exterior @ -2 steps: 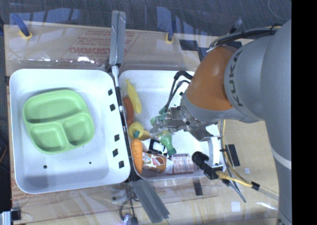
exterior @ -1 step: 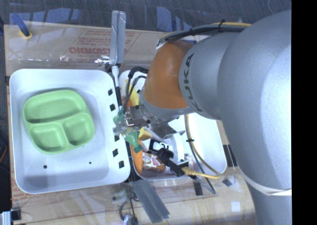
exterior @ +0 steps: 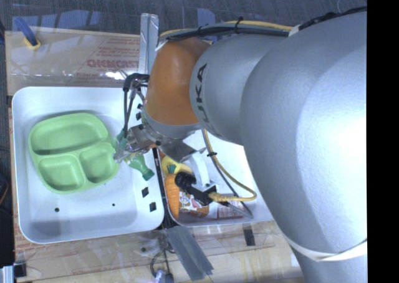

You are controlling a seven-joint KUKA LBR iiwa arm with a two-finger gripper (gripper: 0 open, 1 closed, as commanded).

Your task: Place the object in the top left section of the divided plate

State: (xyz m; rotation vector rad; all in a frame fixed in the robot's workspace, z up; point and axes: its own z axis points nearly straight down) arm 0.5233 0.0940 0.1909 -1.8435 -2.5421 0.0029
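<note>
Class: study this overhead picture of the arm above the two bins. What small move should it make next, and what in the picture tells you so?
Probably a short move to the view's left. The hand hangs by the right rim of the green divided plate with a green object at its tip, short of any section. Whether it truly holds the object is unclear.

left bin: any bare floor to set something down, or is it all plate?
Bare floor in the left bin lies along its near wall, below the green divided plate, and in a narrower strip above the plate by the far wall. Crowded at the plate's right edge, where the hand hangs, and in the cluttered right bin.
</note>
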